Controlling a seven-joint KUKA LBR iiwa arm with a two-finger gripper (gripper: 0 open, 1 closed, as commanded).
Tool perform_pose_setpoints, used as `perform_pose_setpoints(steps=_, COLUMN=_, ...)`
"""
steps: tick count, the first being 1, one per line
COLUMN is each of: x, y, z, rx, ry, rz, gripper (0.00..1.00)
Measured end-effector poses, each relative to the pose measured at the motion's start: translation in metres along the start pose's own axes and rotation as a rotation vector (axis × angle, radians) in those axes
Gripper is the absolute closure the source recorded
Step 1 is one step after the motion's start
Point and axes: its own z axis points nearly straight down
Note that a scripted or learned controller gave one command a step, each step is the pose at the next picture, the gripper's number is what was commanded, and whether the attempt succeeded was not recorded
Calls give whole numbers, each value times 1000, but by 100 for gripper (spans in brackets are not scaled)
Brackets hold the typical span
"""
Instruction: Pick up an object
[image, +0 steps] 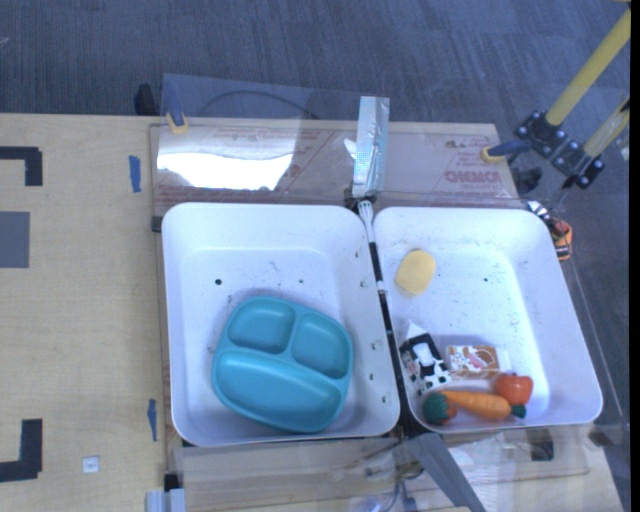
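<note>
The right bin (560, 300) holds the likely candidates. A small yellow lemon-shaped toy (415, 271) lies alone toward the bin's upper left, just beside the divider, well apart from the rest. It looks light, rigid and smooth, probably hollow plastic; its rounded skin could squirt out of a pinch, so a grasp across its narrow middle, from straight above, seems safest.

Along the bin's near edge a cluster sits packed together: a black-and-white cow-patterned toy (424, 362), a small printed packet (471, 359), a toy carrot (477, 404) with a green tip, and a toy tomato (513, 387) touching the carrot's end. These also look light and stiff, but they crowd each other and the bin wall, leaving little room for fingers. The carrot, long and slim, would take a pinch across its middle.

The left bin (190, 260) carries a teal divided plate (283, 364), broad and shallow, awkward to grip except at its rim.

As for the jaws, I cannot tell how they stand; nothing in the bins is being held or touched.
</note>
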Motion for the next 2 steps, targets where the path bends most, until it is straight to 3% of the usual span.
perform_pose_setpoints(steps=1, x=-14, y=-2, z=1, rx=-4, ry=-3, rz=-320, gripper=100)
perform_pose_setpoints(steps=2, x=-8, y=-1, z=1, rx=-3, ry=-1, rz=-624, gripper=100)
